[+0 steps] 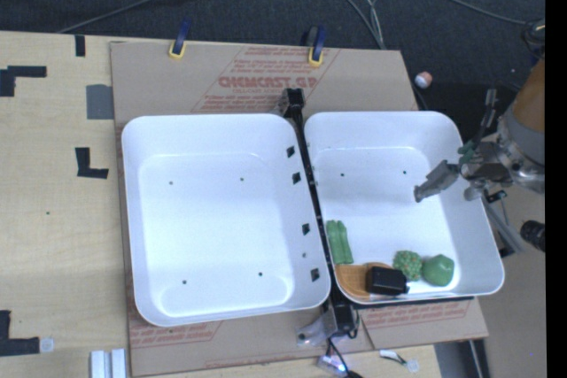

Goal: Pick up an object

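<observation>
gripper (436,182) hanging over right bin (381,133), finger state unclear; green objects (423,266) clustered near front edge.

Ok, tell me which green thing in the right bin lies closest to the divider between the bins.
The long, flat green piece, right beside the divider. The bumpy green ball and smooth green lump sit farther right.

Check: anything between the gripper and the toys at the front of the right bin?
Nothing visible. The gripper hangs over the right bin near its right wall. The green toys, black block and green stick lie at the front edge, with bare white floor between them and the gripper.
</observation>
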Controlling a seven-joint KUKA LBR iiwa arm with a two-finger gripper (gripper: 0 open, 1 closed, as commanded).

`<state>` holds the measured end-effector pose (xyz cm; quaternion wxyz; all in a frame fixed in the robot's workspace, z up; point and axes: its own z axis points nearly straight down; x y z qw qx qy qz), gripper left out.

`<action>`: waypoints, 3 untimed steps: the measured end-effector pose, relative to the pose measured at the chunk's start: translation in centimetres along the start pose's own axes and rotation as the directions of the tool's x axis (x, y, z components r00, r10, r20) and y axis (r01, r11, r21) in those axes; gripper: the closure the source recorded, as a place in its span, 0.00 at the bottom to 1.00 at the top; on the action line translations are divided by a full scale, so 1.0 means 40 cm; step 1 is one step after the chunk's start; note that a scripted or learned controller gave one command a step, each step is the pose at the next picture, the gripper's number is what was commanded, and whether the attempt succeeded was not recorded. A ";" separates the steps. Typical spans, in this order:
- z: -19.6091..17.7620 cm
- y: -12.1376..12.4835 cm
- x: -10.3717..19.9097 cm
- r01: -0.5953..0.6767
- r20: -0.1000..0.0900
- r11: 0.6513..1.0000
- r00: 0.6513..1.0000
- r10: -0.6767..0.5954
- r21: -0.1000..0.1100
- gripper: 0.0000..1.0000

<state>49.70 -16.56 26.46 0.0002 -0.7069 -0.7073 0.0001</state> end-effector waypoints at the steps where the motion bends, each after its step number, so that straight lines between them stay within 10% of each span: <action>1: -0.018 -0.024 0.139 0.004 -0.001 1.000 1.000 -0.004 -0.001 0.00; 2: 0.003 -0.025 0.163 -0.080 0.000 0.997 0.997 0.080 0.000 0.00; 3: -0.097 -0.024 0.423 0.006 -0.002 1.000 1.000 -0.006 -0.002 0.00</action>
